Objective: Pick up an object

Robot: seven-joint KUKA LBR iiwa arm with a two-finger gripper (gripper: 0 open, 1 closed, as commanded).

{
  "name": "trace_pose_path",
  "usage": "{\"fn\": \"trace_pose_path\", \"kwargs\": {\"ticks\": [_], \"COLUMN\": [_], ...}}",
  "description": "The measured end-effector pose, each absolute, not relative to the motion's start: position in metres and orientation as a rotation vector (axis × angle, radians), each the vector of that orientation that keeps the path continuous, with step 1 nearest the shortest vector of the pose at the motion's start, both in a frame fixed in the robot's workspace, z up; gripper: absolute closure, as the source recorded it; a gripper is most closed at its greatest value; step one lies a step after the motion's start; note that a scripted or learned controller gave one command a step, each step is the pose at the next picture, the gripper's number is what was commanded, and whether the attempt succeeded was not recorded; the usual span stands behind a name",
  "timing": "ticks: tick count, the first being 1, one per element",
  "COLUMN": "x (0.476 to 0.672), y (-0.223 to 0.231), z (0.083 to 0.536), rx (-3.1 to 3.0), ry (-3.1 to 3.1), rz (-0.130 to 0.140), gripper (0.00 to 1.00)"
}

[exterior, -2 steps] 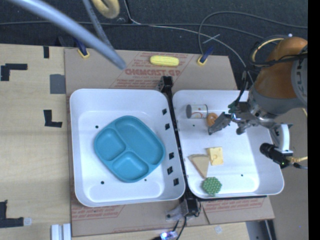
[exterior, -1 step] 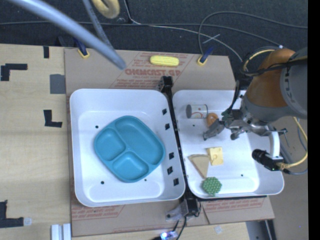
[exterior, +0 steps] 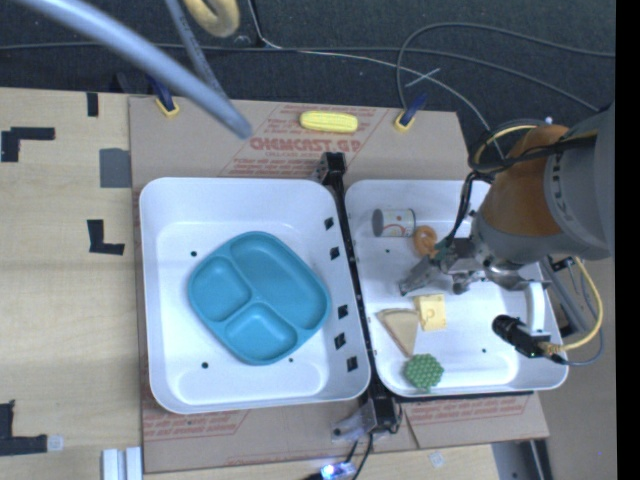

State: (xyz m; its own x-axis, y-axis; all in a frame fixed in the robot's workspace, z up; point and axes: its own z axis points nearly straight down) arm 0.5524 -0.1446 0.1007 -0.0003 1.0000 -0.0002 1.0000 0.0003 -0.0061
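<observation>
The gripper [exterior: 432,273] hangs low inside the right bin [exterior: 505,373], just above the yellow cheese cube [exterior: 433,313]; whether it is parted or closed is not clear from this slanted view, and nothing shows between its tips. Just left of the cube lies a pale wedge [exterior: 400,328], and below the cube sits a green bumpy ball [exterior: 424,371]. Up from the cube are a small orange piece [exterior: 426,237] and a grey cylinder [exterior: 393,221]. Well left of the cube, the left bin [exterior: 165,368] holds a blue divided plate [exterior: 258,296].
</observation>
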Motion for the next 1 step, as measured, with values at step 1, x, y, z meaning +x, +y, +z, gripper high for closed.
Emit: {"fn": "trace_pose_path", "kwargs": {"ticks": [1], "x": [0.5534], "y": [-0.1435], "z": [0.1133], "rx": [-2.217], "ry": [-2.222], "rz": [0.003], "gripper": [1.0]}}
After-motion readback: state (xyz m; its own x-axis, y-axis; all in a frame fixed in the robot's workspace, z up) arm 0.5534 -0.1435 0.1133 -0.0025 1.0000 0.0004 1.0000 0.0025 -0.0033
